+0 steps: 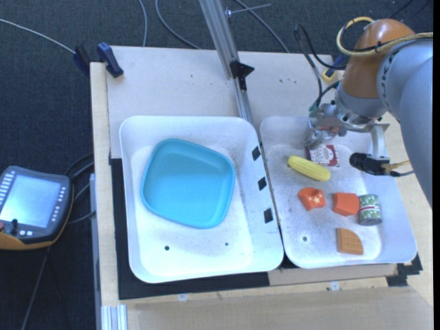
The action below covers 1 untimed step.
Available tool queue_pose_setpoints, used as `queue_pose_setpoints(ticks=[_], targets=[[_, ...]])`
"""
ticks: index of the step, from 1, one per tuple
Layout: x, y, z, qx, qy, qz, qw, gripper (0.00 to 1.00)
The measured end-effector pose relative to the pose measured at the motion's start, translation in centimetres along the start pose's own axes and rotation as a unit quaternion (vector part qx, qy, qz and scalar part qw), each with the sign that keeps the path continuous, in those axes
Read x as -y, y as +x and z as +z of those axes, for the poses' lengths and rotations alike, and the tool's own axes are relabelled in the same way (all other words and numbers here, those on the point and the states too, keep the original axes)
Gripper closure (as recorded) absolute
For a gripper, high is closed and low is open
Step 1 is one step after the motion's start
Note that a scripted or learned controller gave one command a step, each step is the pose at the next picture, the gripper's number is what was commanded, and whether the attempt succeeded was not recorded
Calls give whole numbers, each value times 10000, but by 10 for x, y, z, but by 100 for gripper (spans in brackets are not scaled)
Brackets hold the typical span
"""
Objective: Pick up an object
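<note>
A tan wedge (349,241) lies nearest the camera, at the front of the right bin (297,243), well in front of the pincer (318,137). Between the wedge and the pincer sit an orange block (346,203), a small orange-red piece (311,198) and a green-labelled can (369,210) on its side; its print is too small to read. A yellow corn cob (309,168) lies just in front of the pincer. The pincer hangs low over a red and white packet (325,156) at the back of that bin, touching or almost touching it; the packet's lettering is illegible. I cannot tell how the pincer is set. Off to its far side, the left bin (137,253) bears a blue plate (188,182).
</note>
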<state>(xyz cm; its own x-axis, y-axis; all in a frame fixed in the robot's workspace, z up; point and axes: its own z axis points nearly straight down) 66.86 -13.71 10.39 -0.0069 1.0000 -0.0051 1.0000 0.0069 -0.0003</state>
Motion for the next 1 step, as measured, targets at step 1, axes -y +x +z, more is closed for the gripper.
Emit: queue_pose_setpoints(ticks=[1], targets=[[0, -8, -45, -21, 12, 17, 10000, 100]])
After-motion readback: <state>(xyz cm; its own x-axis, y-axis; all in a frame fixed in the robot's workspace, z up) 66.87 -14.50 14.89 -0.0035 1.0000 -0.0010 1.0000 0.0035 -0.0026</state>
